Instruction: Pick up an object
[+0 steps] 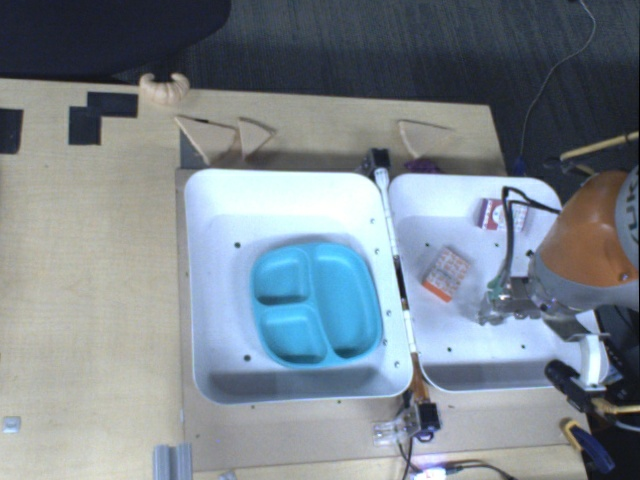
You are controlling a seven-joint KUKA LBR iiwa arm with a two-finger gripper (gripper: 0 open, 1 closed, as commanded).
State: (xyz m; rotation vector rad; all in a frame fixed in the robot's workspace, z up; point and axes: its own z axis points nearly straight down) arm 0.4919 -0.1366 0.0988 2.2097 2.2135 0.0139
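Plywood bench [90, 298] is bearing two glossy white bins; you're seeing a turquoise sectioned tray [317, 303] lying in the left one [215, 268]. Reaching over the right bin [440, 218], the gripper [492, 308] is hanging beside a small orange-patterned packet [446, 272]; you cannot tell its fingers' state.

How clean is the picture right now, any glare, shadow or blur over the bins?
Camera view: soft overall, fine detail blurred; the small packet shows no readable print. White walls of the right bin look bright and washed out. Grey shadow lies along the near wall of the left bin, beside the blue tray.
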